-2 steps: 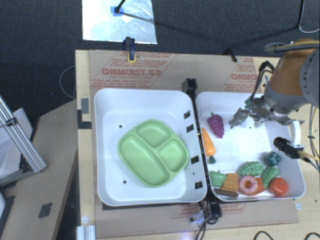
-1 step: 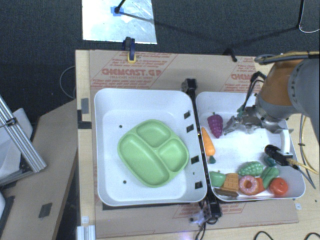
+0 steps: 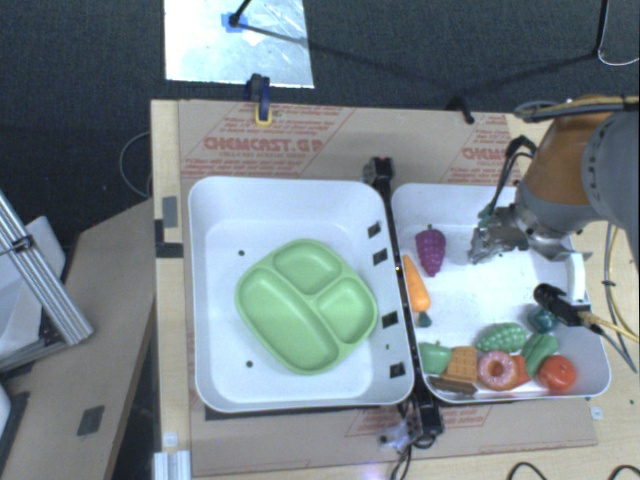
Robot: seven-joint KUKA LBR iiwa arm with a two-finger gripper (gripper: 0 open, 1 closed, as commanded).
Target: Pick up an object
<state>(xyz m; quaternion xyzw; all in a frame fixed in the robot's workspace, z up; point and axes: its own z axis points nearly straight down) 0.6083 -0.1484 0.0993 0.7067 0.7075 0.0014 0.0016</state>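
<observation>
My gripper hangs over the upper part of the right bin, just right of a purple bunch of grapes. An orange carrot lies along the bin's left wall. At the bin's front lie a green piece, a tan waffle, a pink doughnut, a green vegetable, a green pepper, a red tomato and a small teal piece. I see nothing between the fingers.
The left bin holds a green divided plate. A black divider separates the bins. The arm comes in from the right above the right bin's back corner. White bin floor shows between the gripper and the front toys.
</observation>
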